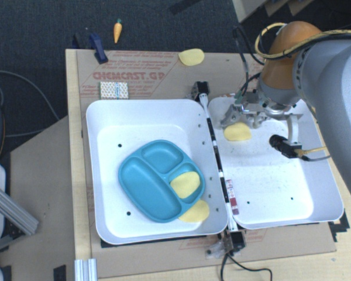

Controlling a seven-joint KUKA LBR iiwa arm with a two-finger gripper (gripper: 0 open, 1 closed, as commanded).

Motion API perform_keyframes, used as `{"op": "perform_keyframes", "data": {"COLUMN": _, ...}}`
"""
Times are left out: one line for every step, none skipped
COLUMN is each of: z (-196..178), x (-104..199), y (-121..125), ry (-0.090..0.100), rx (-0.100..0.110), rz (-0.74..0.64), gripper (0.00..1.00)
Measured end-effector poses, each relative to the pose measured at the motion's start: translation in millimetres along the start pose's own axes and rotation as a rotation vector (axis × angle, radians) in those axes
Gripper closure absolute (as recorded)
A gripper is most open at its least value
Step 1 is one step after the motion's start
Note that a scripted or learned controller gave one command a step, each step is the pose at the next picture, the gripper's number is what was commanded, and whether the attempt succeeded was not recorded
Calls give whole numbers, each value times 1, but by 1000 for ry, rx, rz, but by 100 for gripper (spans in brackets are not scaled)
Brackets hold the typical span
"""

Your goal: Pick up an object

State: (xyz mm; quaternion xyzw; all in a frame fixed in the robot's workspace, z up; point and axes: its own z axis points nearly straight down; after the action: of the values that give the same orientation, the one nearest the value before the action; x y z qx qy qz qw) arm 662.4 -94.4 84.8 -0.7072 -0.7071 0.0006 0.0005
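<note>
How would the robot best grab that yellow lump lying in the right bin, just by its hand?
Probably from straight above, pinching across the narrow width of the yellow lump. It lies flat and low on the floor of the right bin, longer left to right, with bare floor in front and behind. The hand hangs close above it.

toy carrot (117,30) on floor | blue clip (97,47) at bench edge

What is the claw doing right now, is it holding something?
Claw: low in the right bin, right over a yellow piece; open or shut cannot be told, and no grasp is visible.
</note>
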Motion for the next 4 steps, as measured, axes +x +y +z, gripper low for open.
{"op": "perform_keyframes", "data": {"z": -11, "x": 0, "y": 1, "ry": -1, "rx": -5, "rz": 0, "gripper": 100}}
{"op": "perform_keyframes", "data": {"z": -11, "x": 0, "y": 1, "ry": -1, "rx": -4, "rz": 0, "gripper": 0}}
{"op": "perform_keyframes", "data": {"z": 0, "x": 1, "y": -10, "ry": 1, "rx": 1, "rz": 1, "gripper": 0}}
{"op": "perform_keyframes", "data": {"z": -10, "x": 1, "y": -9, "ry": 1, "rx": -2, "rz": 1, "gripper": 100}}
